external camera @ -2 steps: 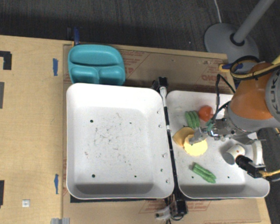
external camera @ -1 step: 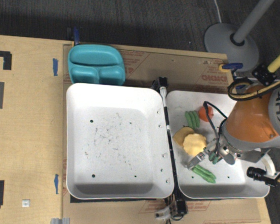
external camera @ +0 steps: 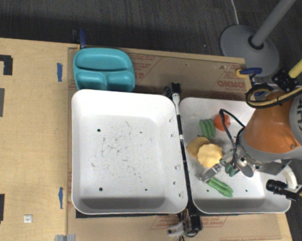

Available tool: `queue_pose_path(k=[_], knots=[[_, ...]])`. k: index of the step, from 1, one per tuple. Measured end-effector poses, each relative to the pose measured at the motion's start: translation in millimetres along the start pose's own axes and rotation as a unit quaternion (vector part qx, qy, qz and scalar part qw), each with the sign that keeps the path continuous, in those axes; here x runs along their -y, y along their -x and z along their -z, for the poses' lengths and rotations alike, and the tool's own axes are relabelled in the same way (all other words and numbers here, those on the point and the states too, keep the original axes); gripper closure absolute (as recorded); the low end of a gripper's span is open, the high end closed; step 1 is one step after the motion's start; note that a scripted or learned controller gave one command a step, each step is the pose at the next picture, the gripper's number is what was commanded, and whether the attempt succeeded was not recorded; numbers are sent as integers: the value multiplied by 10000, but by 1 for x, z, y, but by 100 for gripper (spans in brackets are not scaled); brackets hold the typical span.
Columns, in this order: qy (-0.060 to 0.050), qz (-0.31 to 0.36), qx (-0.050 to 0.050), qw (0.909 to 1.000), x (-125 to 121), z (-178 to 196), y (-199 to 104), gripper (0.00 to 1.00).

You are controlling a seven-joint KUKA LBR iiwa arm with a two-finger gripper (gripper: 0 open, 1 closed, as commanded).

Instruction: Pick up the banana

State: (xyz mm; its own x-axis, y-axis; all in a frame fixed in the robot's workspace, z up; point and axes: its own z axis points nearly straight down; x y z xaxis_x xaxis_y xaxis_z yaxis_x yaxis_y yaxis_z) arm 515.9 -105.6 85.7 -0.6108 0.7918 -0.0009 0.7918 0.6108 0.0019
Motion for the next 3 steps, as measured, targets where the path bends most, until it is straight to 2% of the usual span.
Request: queue_pose_path(k=[1,2,3], knots=[[-2,-554,0,9985,-18,99,-82,0],[0,-569,1,9984,-57,99,-134,0],[13,-575,11,9983,-58,109,-133,100]])
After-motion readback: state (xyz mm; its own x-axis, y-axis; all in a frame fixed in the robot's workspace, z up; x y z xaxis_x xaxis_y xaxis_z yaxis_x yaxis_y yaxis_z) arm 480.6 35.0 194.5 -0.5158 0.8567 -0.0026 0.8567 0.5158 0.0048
